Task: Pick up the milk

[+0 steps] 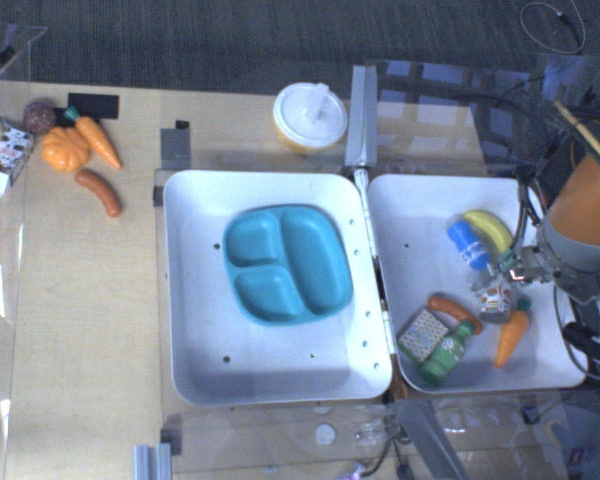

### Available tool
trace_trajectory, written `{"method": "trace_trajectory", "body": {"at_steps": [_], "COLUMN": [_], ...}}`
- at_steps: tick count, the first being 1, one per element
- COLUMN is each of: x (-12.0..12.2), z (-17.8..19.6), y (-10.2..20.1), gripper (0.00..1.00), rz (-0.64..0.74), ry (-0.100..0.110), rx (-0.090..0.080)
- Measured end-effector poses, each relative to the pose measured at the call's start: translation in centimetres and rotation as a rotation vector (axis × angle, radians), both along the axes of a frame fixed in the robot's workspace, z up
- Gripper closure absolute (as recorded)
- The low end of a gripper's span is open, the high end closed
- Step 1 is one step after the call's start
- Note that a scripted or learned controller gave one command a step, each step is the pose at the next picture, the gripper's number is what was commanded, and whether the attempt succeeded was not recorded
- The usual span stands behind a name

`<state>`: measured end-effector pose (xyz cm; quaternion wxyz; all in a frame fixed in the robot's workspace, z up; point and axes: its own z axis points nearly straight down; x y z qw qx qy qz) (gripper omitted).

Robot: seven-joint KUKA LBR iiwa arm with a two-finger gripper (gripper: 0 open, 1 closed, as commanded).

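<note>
The milk (493, 299) looks like a small white carton with red marks. It lies in the right bin (410, 208), between the orange sausage (452, 309) and the carrot (512, 334). My gripper (511, 269) hangs low over the bin just above and to the right of the carton, very close to its top edge. The grey wrist with its orange band (583, 211) reaches in from the right and hides the bin's right wall. I cannot make out whether the carton is between the gripper's tips.
In the right bin also lie a blue bottle (468, 245), a banana (490, 228), a green bottle (444, 354) and a flat packet (422, 333). The left bin (195, 298) holds a blue divided plate (286, 263). Toy food (80, 148) and a white lidded cup (310, 116) sit on the bench.
</note>
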<state>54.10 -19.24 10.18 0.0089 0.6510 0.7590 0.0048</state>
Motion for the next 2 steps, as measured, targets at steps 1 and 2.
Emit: {"method": "trace_trajectory", "body": {"at_steps": [1,2], "x": [-4.8,-4.3], "z": [-1.0,8.2], "y": [-0.7,7.8], "gripper": [1.00,1.00], "rz": [0.222,0.155], "ry": [0.001,0.016], "rx": [-0.006,0.002]}}
